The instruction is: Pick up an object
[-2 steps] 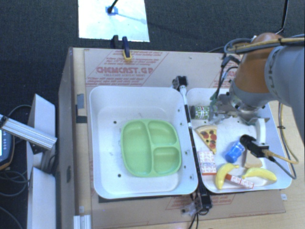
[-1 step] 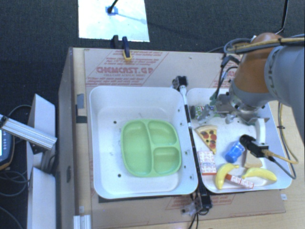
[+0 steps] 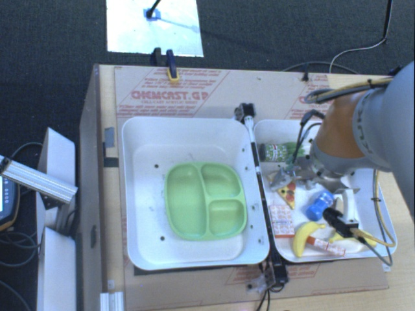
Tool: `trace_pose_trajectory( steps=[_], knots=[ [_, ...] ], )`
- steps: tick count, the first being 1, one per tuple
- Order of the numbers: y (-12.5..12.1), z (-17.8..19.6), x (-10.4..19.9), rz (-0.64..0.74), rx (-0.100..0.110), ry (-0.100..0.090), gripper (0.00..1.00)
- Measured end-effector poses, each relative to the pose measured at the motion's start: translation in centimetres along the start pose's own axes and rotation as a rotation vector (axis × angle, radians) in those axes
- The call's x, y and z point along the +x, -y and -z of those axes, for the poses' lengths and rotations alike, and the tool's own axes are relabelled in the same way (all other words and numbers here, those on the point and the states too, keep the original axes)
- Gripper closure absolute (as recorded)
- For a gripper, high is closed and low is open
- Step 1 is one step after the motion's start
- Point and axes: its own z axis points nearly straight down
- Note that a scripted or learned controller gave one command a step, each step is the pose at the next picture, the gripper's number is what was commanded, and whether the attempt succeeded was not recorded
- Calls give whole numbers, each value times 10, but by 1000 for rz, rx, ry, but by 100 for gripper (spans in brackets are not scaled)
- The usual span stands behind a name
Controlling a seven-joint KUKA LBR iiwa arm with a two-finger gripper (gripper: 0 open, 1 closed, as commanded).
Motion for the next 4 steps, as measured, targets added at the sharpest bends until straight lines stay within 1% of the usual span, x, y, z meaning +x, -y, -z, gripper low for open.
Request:
trace_pose_trajectory(
  steps=[1,2,3,4],
  knots=[
    [-1,11,0,2,-1,-1,100],
    [-24,118,54,4,-4,-1,100],
    [-65,98,1,1,0,1,100],
    [-65,98,1,2,-1,0,0]
  ],
)
